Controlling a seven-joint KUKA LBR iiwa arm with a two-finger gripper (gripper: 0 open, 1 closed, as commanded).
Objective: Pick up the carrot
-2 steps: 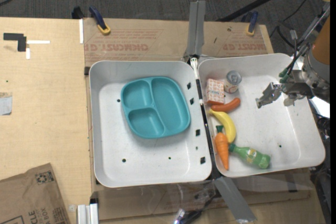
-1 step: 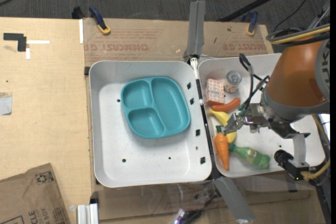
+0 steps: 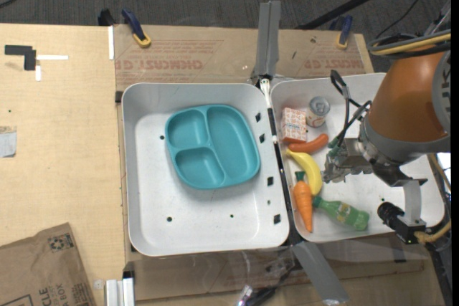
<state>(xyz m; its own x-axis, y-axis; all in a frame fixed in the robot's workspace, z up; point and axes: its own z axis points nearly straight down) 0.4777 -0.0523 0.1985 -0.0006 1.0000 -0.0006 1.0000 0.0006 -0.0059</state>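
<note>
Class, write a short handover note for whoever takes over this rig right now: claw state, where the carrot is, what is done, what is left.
Claw: over the right bin, right of the banana; it holds nothing.
Carrot: lying in the right bin by its left wall, below the banana, beside the green bottle.
Done: nothing yet; carrot not picked up.
Left: move the claw to the carrot, grasp, lift.

Plastic sheen, matt wood.
Glossy orange carrot [image 3: 304, 206] on the smooth white bin [image 3: 373, 229]; teal plate [image 3: 213, 146] looks satiny; bench [image 3: 57, 147] is matt board.
</note>
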